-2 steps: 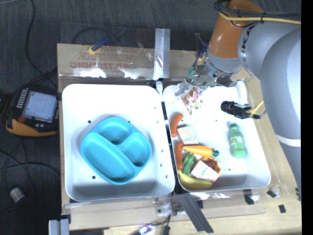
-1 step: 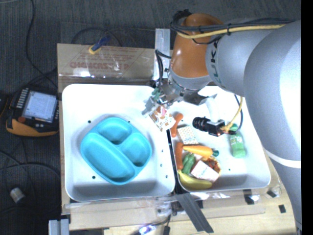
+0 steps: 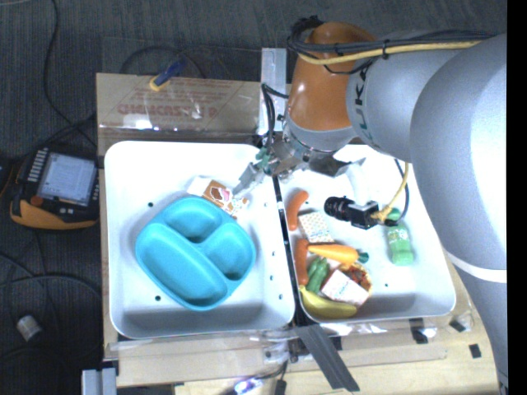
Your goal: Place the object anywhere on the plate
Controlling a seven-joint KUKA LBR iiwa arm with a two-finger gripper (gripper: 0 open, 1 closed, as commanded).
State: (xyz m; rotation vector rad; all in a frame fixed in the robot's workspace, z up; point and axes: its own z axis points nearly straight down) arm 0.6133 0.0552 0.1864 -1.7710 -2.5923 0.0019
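Note:
A blue divided plate lies in the left bin. Just beyond its far rim sits a small white and brown carton, resting on the bin floor and touching the plate's edge. My gripper reaches down and left from the orange wrist over the wall between the bins. Its tip is at the carton's right end, close to or touching it. Whether the carton is held cannot be made out.
The right bin holds several toy foods: a red sausage, a white cracker, a carrot, a banana, a small box and a green bottle. The arm's bulk covers that bin's far side.

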